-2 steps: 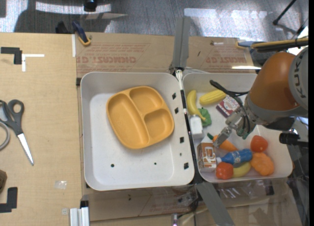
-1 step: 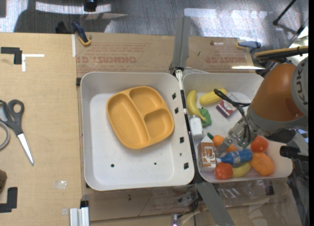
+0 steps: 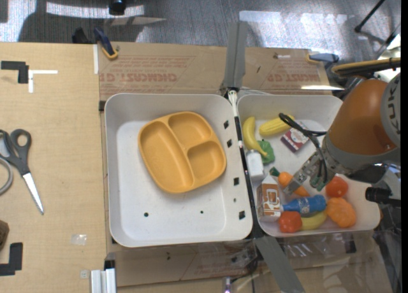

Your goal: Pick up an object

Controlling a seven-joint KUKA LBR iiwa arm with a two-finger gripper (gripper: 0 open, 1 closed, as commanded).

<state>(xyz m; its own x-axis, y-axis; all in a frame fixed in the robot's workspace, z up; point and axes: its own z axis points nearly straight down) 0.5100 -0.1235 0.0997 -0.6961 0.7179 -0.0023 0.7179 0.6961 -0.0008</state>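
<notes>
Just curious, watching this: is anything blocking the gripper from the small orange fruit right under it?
Nothing visible does. The gripper hangs directly beside the small round orange fruit in the right white plastic bin; other toys crowd close around it.

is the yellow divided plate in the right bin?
No, the yellow divided plate lies in the left bin; the right bin holds the toy food and the gripper.
</notes>
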